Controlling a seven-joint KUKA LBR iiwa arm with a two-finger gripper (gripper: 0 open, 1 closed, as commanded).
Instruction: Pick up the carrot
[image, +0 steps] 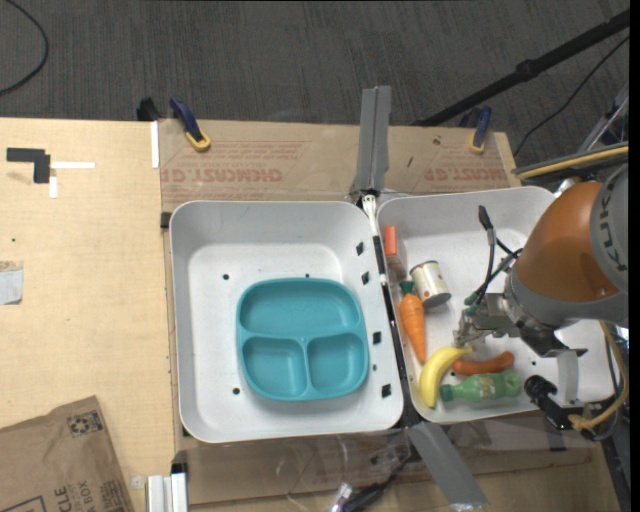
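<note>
The carrot (412, 322) is orange with a green top and lies along the left wall of the right bin (450, 215), pointing toward the front. My gripper (478, 328) hangs over the middle of that bin, to the right of the carrot and apart from it. It sits just above a yellow banana (436, 374) and a red-orange pepper-like item (487, 364). The orange wrist band and grey arm cover the bin's right side.
A metal can (430, 282) lies just behind the carrot, with a small red-orange stick (390, 240) by the bin wall. A green bottle (484, 388) rests at the front. The left bin (200, 300) holds a teal divided plate (300, 338).
</note>
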